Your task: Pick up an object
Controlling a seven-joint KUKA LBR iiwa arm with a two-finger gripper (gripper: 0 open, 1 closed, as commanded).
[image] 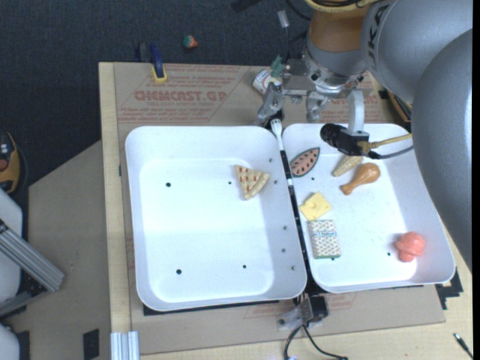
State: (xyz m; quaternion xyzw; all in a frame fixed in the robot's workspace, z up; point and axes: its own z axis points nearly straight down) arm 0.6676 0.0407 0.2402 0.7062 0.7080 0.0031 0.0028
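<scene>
Objects, such as the drumstick (361, 177) and cheese wedge (315, 205), lie unlifted in the right bin (431, 223); gripper (311, 111), fingers spread and holding nothing, hovers at upper centre. Grasp pending.

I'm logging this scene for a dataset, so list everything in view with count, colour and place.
left bin: 1, white, left half of bench
right bin: 1, white, right half
waffle wedge: 1, tan, left bin, upper right
oval brown piece: 1, brown, right bin, top left
drumstick: 1, orange-brown, right bin, top
yellow block: 1, yellow, right bin, left side
patterned packet: 1, green-white, below the yellow block
pink lump: 1, pink, right bin, right edge
arm: 1, grey with orange band, upper right
gripper: 1, at the bins' far edge
</scene>
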